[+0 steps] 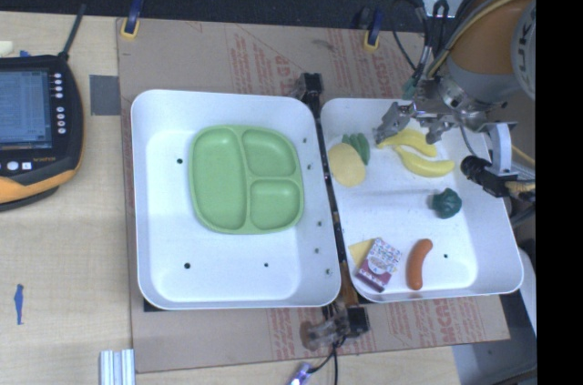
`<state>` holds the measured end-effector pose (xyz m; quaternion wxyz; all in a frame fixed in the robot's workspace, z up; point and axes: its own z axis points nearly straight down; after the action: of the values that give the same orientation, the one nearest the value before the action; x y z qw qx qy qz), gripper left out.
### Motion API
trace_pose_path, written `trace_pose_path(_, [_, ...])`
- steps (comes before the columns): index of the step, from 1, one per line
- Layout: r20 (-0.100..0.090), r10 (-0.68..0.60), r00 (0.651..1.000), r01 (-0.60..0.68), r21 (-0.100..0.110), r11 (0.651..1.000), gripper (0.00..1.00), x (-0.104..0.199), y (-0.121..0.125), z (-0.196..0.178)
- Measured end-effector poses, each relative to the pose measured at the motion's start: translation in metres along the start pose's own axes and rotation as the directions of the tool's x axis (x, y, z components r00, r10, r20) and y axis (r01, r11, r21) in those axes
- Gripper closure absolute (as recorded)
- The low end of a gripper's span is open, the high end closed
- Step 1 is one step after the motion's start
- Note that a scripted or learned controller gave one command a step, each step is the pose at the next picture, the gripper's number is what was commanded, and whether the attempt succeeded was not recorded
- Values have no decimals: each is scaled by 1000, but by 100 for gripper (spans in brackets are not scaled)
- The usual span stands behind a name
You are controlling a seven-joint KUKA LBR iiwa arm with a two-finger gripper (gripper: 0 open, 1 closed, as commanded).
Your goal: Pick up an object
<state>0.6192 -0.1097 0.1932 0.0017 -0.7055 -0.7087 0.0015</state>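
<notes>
Nearest the camera, at the front edge of the right bin (492, 278), lie a small printed packet (381, 263) on a yellow wedge (362, 249) and an orange sausage (419, 264) just beside it. Farther back sit a dark green lump (446, 203), a pale yellow lemon-like fruit (346, 164) touching a green leafy piece (357, 146), and two yellow bananas (421, 153). Reaching in from the right, the grey arm (492, 28) with its orange band bends down over the bin's far corner. Its gripper (414, 125) hangs with fingers spread apart, astride the upper banana's back end, nothing held between them. In the left bin (164, 274) rests a green divided plate (246, 178).
</notes>
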Motion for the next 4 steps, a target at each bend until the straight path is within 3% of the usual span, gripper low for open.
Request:
trace_pose_path(1, [2,2,1000,-2,-2,1000,0,-54,16,33])
trace_pose_path(2, [2,-1,1000,1,1,1000,0,-63,2,56])
trace_pose_path(3, [7,0,1000,0,-10,1000,0,-61,40,91])
trace_pose_path(4, [0,1,1000,-1,-9,1000,0,-102,39,97])
